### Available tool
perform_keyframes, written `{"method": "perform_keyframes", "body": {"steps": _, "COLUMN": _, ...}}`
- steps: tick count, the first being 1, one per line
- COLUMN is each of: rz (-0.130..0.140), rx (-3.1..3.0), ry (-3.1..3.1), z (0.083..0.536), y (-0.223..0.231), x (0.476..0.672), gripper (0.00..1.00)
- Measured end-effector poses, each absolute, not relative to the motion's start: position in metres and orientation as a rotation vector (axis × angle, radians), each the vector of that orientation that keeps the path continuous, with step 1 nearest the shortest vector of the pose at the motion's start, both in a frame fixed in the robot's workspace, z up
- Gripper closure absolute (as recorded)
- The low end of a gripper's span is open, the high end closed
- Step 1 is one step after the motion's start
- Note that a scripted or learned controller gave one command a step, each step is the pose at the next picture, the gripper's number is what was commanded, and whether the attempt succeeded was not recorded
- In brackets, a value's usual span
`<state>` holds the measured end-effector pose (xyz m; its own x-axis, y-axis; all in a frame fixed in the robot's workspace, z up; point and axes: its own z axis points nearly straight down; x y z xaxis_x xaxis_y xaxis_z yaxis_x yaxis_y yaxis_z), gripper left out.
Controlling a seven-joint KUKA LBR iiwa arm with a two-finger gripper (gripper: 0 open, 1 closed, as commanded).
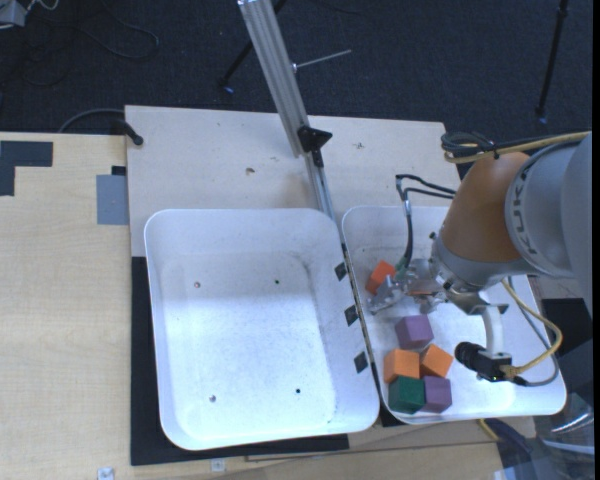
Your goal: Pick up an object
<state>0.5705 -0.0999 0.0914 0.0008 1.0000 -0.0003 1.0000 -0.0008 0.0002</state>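
Observation:
The right bin [540,393] holds several small blocks. An orange block [382,273] lies near its left wall, right at the tip of my gripper [393,288], which reaches down from the grey and orange wrist [485,223]. The view leaves unclear whether the block is between the jaws or just beside them. Below the gripper lies a purple block [414,330]. Further toward the front sit two orange blocks [402,365] [437,360], a green block [406,395] and another purple block [438,394], packed close together.
The left bin [180,258] is wide, and its right wall touches the right bin. A slanted aluminium rail [280,78] rises behind the seam between the bins. A black cable with a connector [485,360] hangs off the wrist over the right bin.

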Motion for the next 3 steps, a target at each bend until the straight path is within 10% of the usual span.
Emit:
{"method": "perform_keyframes", "body": {"steps": 1, "rz": 0.003, "rx": 2.221, "ry": 2.217, "z": 0.093, "y": -0.102, "x": 0.519, "gripper": 0.00}}
{"method": "perform_keyframes", "body": {"steps": 2, "rz": 0.003, "rx": 2.230, "ry": 2.212, "z": 0.103, "y": -0.103, "x": 0.520, "gripper": 1.00}}
{"method": "perform_keyframes", "body": {"steps": 3, "rz": 0.011, "rx": 2.211, "ry": 2.227, "z": 0.195, "y": -0.027, "x": 0.581, "gripper": 1.00}}
